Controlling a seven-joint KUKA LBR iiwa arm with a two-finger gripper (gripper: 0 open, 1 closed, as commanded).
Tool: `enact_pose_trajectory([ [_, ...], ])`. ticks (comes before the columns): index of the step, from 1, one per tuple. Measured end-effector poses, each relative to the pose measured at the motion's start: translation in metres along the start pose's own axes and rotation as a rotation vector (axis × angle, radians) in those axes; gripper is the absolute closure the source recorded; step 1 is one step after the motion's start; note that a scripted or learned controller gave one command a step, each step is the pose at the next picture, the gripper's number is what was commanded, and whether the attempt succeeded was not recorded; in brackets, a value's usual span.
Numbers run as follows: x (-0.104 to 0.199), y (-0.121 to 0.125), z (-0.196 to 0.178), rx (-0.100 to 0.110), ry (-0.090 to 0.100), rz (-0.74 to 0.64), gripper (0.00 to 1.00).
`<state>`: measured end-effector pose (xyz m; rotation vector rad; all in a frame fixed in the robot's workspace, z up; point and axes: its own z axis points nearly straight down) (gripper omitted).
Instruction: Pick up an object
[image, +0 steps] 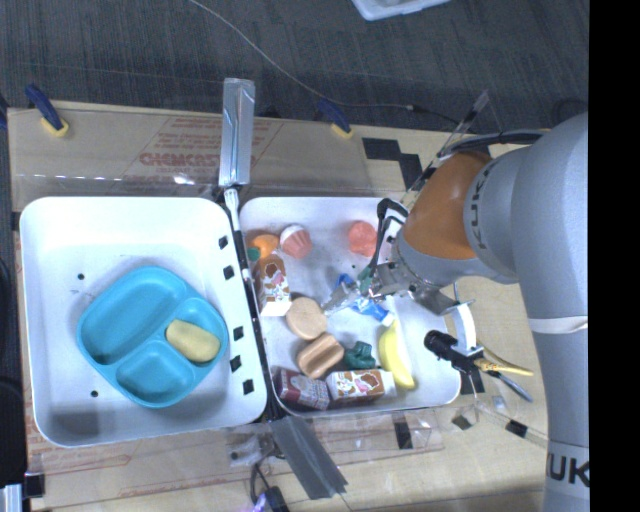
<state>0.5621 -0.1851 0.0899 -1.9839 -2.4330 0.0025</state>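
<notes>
So the arm (500, 220) is reaching over the right bin (440, 390), with the end effector (362, 292) down in the middle of the clutter. Honestly can't tell how it's set or whether it's got anything.

Right under it there's a small blue-and-white thing (372, 305), and just beside that a banana (396, 355). Also in that bin: a bun (320, 354), a beige round piece (306, 318), a pink cupcake (295, 240), and a carton (360, 384) at the front edge. The left bin (50, 250) has a blue tray (140, 335) with a yellow lump (193, 340) in it.
</notes>
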Motion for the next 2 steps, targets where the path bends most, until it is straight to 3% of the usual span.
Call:
enact_pose_trajectory([
  [1,-0.001,0.001,-0.006,0.003,0.001,-0.002,1.0],
  [2,0.023,0.082,-0.098,-0.001,0.0,0.19,1.0],
])
